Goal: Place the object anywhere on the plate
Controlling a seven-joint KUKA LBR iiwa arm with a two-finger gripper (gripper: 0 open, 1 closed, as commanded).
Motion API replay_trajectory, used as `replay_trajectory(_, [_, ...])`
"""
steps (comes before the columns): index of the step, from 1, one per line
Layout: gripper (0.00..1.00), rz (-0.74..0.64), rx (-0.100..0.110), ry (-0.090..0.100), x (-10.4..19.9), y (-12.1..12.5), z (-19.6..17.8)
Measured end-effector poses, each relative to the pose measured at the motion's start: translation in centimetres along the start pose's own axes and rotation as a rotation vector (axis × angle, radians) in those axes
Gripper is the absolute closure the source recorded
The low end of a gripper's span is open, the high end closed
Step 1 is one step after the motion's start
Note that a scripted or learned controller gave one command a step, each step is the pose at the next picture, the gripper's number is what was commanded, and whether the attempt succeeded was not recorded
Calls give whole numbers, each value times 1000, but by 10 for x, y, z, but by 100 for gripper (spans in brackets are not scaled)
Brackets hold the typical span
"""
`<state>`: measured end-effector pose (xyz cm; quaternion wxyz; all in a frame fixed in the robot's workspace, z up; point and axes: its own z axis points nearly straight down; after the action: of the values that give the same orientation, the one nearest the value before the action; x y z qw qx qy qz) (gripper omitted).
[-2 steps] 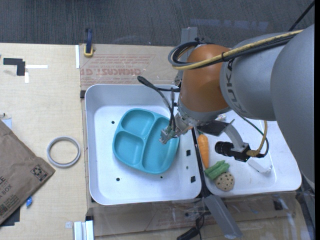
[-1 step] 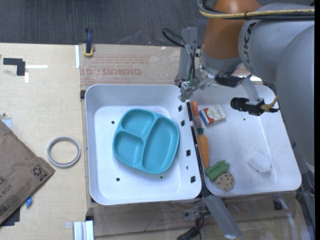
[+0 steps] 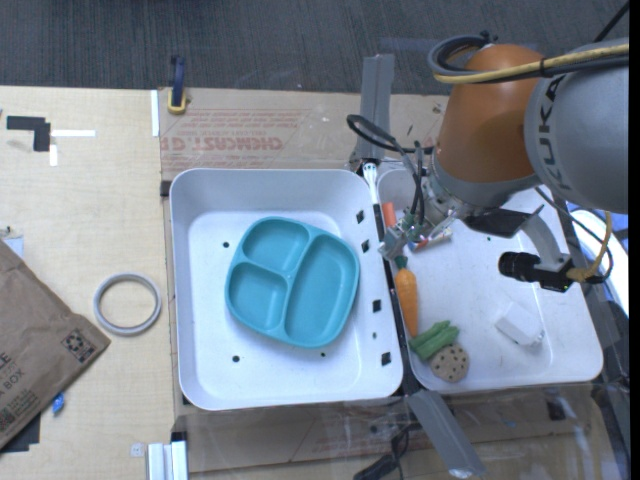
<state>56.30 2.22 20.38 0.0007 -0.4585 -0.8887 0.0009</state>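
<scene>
Carrot (image 3: 406,298) is lying centre-right, at right bin's (image 3: 560,363) left wall, w/ jaws (image 3: 408,232) hovering just above; can't tell their state. Prob. light, stiff, slippery — grip mid-body. Plate (image 3: 292,281) is sitting centre-left.

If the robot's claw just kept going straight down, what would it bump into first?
Probably the carrot. The gripper hangs just above its top end, by the left wall of the right bin. Height is hard to judge from above, so it might meet the bin floor instead.

Blue plate (image 3: 293,281) in left bin (image 3: 190,268), carrot (image 3: 406,298) beside gripper (image 3: 412,236) — perhaps touching
</scene>
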Motion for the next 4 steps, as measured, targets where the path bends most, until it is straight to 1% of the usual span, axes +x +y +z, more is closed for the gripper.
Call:
replay_trajectory(1, [100,49,1,0,65,38,13])
replay_trajectory(2, [100,360,-1,-2,-37,16,13])
replay_trajectory(3, [100,262,1,0,27,46,13])
replay_trajectory(4, [100,605,0,-2,-27,99,1])
